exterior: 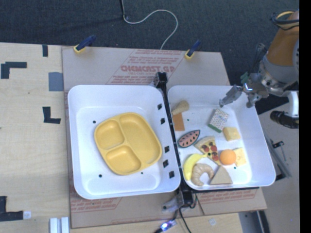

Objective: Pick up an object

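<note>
Overhead, caught on the wooden bench [29, 144]: two white bins side by side on a cardboard sheet [141, 69], clamped at its far edge by two blue-and-yellow clips.

Set in the left bin [77, 106]: a yellow three-part plate [127, 142], flat and near the middle.

Gathered in the right bin [263, 149], well apart from the plate: a scatter of toy foods. Ranged along the bin's left side: a tan wedge [180, 107], an orange-brown slab [178, 123] and a watermelon slice [188, 138]. Crowded toward the near edge: a banana [189, 163] touching a pale croissant [201, 172], a bread triangle [221, 176], a pizza slice [207, 145] and an orange [227, 157]. Placed farther back: a green-and-white box [219, 119] and a yellow block [232, 133].

Poised over the right bin's far right corner: the tool [238, 103], spread open and gripping nothing, above and just beyond the green-and-white box, on the grey arm [272, 74] reaching in from the right.
</note>
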